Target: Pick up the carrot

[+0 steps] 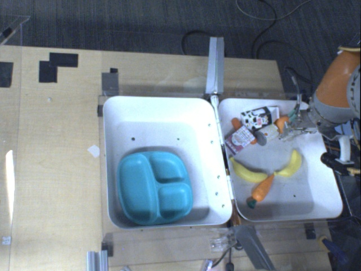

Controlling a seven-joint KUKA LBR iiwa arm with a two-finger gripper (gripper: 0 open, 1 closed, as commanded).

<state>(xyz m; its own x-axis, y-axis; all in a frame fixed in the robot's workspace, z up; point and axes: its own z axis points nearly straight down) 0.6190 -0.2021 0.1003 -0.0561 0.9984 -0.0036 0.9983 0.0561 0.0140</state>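
The carrot [263, 188] is orange with a dark green end and lies in the right bin [316, 205], near its front. It touches the lower side of a yellow banana [248, 173]. My gripper [292, 125] hangs over the back right part of that bin, beyond the banana and well apart from the carrot. The grey arm with its orange band [338, 86] comes in from the right edge.
At the back of the right bin lie a black-and-white packet [257, 117], a purple packet [242, 137] and a small bottle [266, 133], close to the gripper. A blue divided plate [153, 186] sits in the left bin [158, 114].
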